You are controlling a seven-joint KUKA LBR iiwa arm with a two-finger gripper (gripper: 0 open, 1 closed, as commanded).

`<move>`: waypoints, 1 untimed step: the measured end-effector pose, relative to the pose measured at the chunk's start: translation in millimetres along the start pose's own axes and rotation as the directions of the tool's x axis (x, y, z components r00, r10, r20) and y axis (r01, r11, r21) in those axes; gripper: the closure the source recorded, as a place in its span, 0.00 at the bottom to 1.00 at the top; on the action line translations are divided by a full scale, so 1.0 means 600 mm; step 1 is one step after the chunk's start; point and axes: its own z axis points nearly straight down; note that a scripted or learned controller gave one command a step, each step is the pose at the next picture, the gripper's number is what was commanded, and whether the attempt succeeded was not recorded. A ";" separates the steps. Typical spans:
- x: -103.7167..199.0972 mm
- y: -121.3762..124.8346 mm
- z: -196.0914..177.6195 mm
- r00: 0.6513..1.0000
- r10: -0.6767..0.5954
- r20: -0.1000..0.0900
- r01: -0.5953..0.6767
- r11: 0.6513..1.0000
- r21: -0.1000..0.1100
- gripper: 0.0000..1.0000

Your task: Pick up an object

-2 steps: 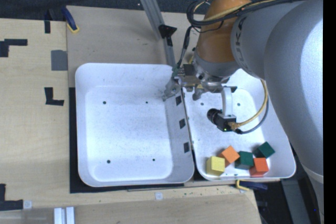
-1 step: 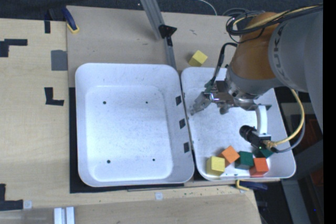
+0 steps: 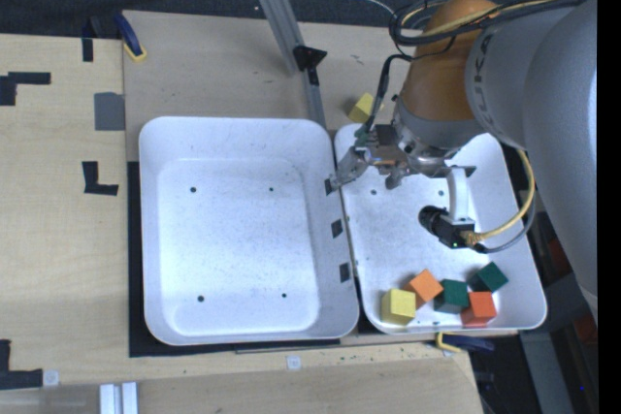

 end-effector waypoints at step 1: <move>0.081 0.061 0.000 1.000 -0.003 -0.001 0.003 1.000 -0.001 0.00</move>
